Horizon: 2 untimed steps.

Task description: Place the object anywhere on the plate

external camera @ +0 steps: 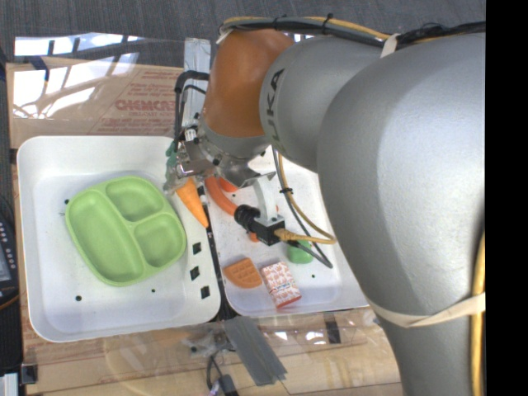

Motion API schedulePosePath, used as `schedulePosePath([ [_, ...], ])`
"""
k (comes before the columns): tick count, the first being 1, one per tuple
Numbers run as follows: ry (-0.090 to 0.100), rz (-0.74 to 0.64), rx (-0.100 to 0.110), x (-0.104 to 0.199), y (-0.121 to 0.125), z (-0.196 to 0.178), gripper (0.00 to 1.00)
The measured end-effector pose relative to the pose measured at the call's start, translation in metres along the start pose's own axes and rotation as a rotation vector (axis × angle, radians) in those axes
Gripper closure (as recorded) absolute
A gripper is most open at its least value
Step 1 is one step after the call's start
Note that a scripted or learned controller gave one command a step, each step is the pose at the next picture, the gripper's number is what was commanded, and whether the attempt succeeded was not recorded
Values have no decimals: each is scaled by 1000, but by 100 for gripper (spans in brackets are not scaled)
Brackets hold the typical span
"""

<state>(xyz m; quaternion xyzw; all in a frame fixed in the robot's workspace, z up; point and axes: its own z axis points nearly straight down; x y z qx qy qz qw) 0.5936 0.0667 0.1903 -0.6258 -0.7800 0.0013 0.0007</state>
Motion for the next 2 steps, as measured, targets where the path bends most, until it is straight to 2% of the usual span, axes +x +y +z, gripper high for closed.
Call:
schedulePosePath([
  [1,0,445,-1,77,-15,-83,100],
  [2,0,446,0,77,-15,-83,0],
])
